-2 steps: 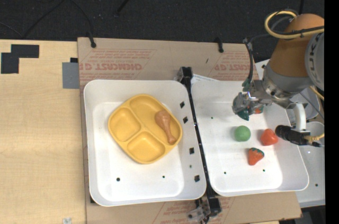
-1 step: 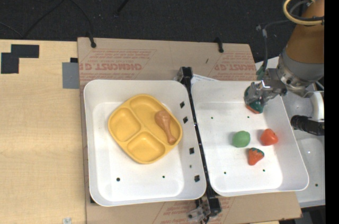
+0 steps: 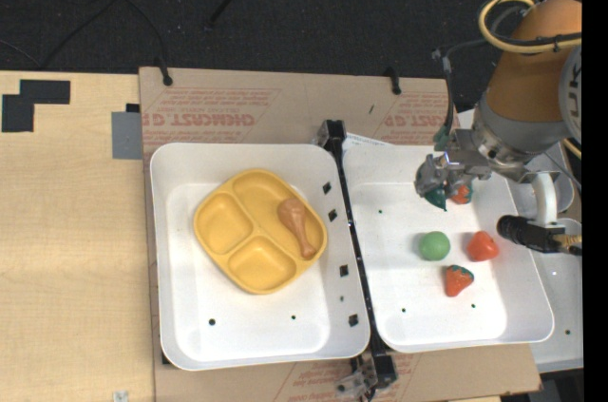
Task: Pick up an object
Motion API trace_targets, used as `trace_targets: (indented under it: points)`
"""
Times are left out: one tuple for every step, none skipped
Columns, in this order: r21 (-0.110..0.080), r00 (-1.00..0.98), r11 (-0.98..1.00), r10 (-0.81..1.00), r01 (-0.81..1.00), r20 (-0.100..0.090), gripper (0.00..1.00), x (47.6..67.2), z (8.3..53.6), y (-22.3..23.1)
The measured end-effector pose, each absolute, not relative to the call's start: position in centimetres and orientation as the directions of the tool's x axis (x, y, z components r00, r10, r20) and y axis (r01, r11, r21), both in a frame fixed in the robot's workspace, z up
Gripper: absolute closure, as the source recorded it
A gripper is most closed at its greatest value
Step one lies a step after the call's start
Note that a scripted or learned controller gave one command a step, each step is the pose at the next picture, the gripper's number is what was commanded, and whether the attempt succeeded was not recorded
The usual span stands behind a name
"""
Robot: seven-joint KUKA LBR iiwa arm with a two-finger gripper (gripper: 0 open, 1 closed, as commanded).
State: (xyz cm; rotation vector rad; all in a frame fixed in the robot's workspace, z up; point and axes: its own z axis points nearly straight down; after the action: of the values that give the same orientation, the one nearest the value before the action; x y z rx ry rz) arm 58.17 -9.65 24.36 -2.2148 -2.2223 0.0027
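Note:
My gripper point(image 3: 443, 186) hangs low over the back of the right bin point(image 3: 399, 315), on the arm that reaches in from the right. A small red-orange object point(image 3: 462, 193) shows right against its right side, partly hidden by it. Nearer the front lie a green ball point(image 3: 434, 245), a red piece point(image 3: 482, 246) and a strawberry point(image 3: 458, 279), all apart from the gripper. In the left bin point(image 3: 180, 296) a yellow divided plate point(image 3: 237, 234) carries a brown drumstick point(image 3: 299, 226).
A black divider point(image 3: 347, 239) runs between the two bins. A black handle-like part point(image 3: 528, 233) juts in over the right bin's right rim. Bare white floor lies along the front and left of the right bin.

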Motion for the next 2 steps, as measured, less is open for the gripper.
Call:
trace_targets:
  points:
    - [-0.004, -0.005, 0.005, 1.0, 1.0, 0.002, 1.0, 57.3, 24.7, -5.2]
    - [-0.005, -0.005, 0.005, 1.0, 1.0, 0.002, 1.0, 56.6, 24.8, 0.8]
